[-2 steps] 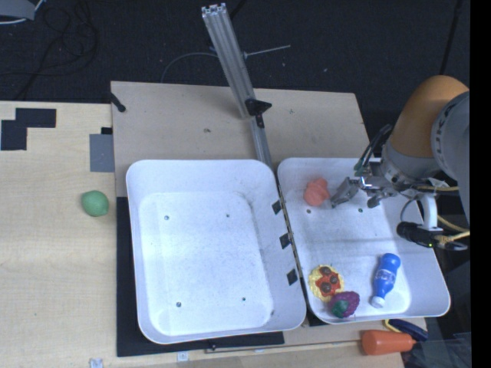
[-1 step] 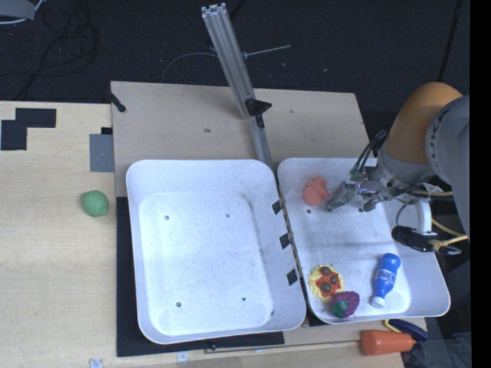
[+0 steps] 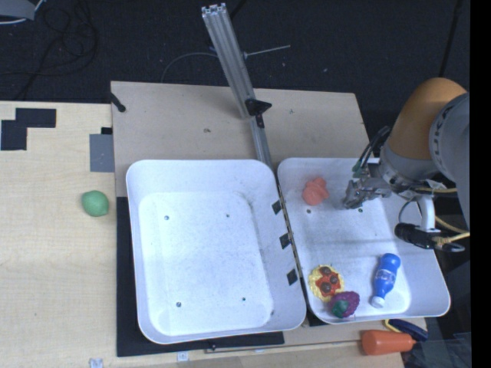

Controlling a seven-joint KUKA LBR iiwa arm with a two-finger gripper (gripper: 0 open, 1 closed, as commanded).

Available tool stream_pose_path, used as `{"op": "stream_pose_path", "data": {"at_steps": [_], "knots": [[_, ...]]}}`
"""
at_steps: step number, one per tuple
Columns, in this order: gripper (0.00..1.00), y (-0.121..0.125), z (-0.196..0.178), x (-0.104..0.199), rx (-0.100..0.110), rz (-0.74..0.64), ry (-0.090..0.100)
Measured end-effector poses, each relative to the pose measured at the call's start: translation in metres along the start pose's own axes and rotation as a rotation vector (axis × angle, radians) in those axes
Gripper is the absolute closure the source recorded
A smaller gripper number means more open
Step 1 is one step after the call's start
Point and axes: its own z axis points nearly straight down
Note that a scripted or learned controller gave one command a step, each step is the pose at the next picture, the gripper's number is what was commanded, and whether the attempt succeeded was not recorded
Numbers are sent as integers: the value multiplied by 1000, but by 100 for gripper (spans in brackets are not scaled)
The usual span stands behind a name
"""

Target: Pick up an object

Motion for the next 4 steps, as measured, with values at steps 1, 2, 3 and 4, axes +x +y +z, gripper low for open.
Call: {"op": "stream_pose_path", "data": {"at_steps": [1, 2, 3, 4], "knots": [[100, 4, -59, -7, -3, 2, -1], [100, -1, -112, 0, -5, 2, -1], [100, 2, -156, -4, -4, 2, -1], [100, -19, -148, 37, 1, 0, 1]]}}
